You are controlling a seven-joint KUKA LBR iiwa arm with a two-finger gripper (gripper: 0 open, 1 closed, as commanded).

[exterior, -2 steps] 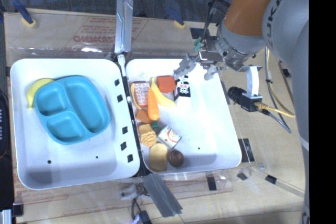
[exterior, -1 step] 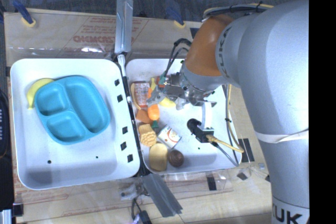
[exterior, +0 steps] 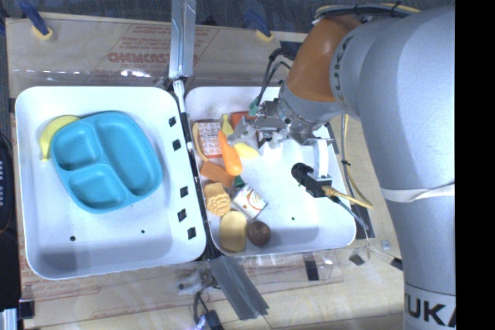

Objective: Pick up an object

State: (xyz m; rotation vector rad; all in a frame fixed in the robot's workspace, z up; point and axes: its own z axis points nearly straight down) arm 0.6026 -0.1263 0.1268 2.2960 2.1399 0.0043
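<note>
The pincer (exterior: 265,132) sits low in the right bin (exterior: 305,222), over the clutter by the bin's far left corner. Whether it is clenched or released cannot be told from this angle.

Just beside it, toward the view's left, lie a pale yellow piece (exterior: 247,151) and an orange carrot (exterior: 230,155), touching each other. A green and red scrap (exterior: 232,120) shows at the carrot's far end. Past the carrot, against the bin's left wall, is a wrapped packet (exterior: 206,139) with an orange-red label, its print too small to read.

Toward the camera from the pincer come an orange wedge (exterior: 216,172), a ridged cracker (exterior: 217,202) and a small white packet (exterior: 250,202) bearing a red mark that cannot be read. Beyond those are a tan round piece (exterior: 233,231) and a dark brown ball (exterior: 260,233), side by side.

Well apart to the view's left, the left bin (exterior: 46,243) holds a blue divided plate (exterior: 108,158), with a yellow banana (exterior: 52,132) poking out beneath its far left edge.

Behind the bins, a board (exterior: 93,50) on the bench (exterior: 116,304) carries blurred red print that looks like "CHEMCAS". The grey arm (exterior: 402,104) shows the letters "UKA" (exterior: 430,313) at the bottom of the view.
</note>
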